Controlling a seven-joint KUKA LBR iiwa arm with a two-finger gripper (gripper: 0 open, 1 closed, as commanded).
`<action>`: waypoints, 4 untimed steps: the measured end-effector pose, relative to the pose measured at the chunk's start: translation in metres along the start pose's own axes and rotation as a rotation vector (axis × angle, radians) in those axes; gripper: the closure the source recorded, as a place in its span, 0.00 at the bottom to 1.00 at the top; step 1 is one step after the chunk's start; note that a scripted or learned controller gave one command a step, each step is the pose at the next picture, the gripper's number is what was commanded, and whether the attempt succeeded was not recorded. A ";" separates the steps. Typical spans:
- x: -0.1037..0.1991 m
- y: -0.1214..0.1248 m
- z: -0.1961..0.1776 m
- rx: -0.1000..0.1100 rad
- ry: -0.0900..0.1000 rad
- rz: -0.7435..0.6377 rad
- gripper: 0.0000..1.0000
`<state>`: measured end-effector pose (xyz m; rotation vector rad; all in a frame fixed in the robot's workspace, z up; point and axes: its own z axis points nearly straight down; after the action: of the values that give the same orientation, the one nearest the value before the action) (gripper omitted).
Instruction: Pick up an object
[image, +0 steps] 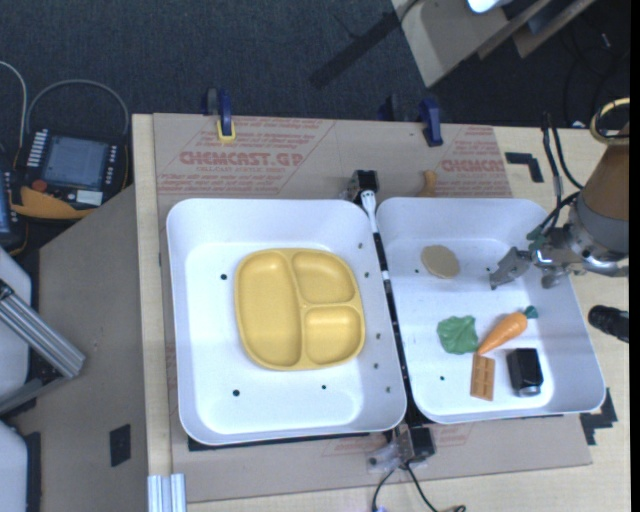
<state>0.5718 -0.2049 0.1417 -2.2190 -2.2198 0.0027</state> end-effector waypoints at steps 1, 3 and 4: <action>0.001 -0.001 0.053 0.002 0.001 0.000 0.00; 0.006 0.011 -0.016 -0.010 -0.003 -0.001 1.00; 0.010 0.004 -0.066 -0.009 -0.003 -0.001 1.00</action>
<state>0.5755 -0.1948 0.2073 -2.2238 -2.2272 -0.0041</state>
